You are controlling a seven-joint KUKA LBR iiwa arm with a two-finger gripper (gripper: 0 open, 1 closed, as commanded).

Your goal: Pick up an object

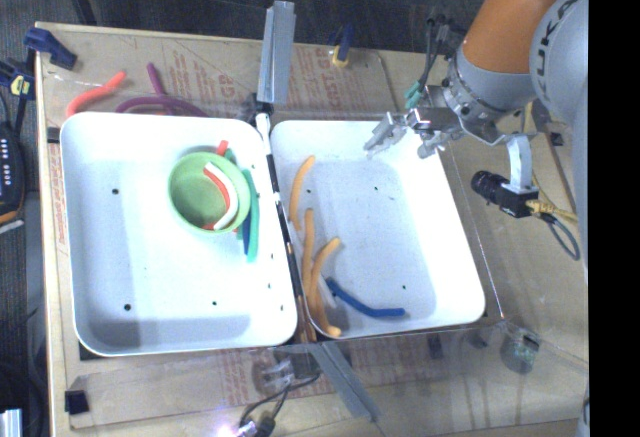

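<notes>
Gripper [405,133], fingers seemingly spread and holding nothing, hovers over the right bin's [450,235] far edge; the orange strips [318,270] look light, floppy, best pinched mid-length.

An orange clamp [95,92] and purple cord [160,105] are lying near the bench's [200,65] far left corner.

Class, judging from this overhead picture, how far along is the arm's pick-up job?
Done: nothing looks picked. The pincer sits open over the right white bin's top edge with nothing between its fingers. In hand: at most an approach. Left: choosing and lifting something, such as a bendy orange strip or the blue strip lying in that bin.
</notes>
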